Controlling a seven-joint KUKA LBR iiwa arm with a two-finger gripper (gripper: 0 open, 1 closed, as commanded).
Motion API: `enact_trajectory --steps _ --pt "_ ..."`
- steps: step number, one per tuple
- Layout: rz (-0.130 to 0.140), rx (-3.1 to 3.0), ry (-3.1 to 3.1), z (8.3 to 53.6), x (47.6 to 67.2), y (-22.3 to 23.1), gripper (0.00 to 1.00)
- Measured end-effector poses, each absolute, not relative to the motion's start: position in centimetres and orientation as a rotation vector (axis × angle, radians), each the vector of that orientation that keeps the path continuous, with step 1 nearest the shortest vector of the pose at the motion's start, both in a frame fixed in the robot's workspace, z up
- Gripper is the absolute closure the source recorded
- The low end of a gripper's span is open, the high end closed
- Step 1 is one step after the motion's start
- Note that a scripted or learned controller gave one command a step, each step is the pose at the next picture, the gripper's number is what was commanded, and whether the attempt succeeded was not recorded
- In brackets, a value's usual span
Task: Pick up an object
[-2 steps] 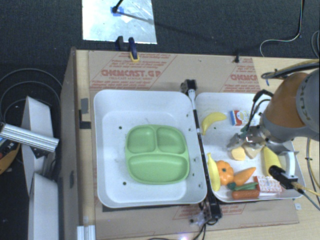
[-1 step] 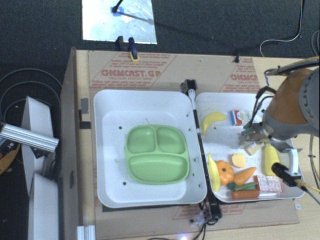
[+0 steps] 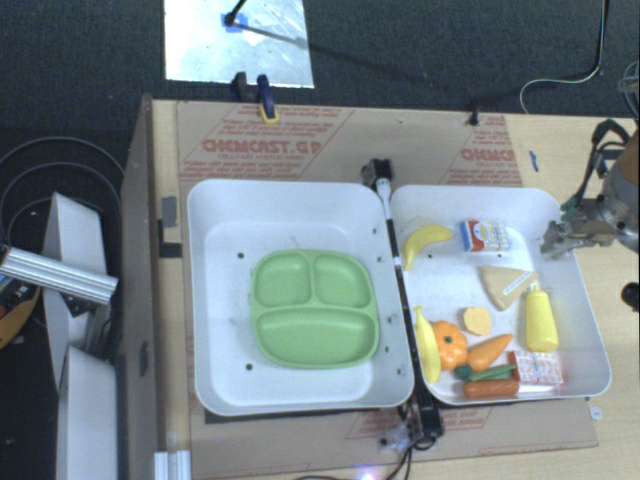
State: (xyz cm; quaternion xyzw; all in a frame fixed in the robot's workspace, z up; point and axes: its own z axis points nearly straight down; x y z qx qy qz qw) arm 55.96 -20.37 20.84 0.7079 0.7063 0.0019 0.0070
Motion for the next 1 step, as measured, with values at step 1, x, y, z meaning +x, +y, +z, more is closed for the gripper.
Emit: enact_trajectory --steps 1 --pt "-0.005 2.226 2.229 9.95 52.41 -16.45 1.0"
